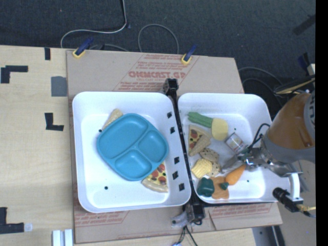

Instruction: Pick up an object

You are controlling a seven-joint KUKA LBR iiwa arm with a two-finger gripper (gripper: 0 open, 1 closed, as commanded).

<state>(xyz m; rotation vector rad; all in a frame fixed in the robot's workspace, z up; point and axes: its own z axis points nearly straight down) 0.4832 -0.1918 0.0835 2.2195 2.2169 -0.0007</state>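
The hand (241, 160) is lowered into the right bin (256, 104) on the table (31, 152), at about four o'clock within it. Whether it is spread or pressed together cannot be told. An orange carrot piece (234, 176) lies just beside it at six o'clock, probably the object aimed at. A blue divided plate (133, 146) is seated in the left bin (89, 104).

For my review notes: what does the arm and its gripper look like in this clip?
The arm comes in from the view's right as a bulky rounded body, grey with a wide orange-brown band above the wrist. A thin dark cable loops beside it. The gripper is small, metallic silver-grey with dark parts, over the right white bin. A white bracket with a black knob sits at the arm's lower side.
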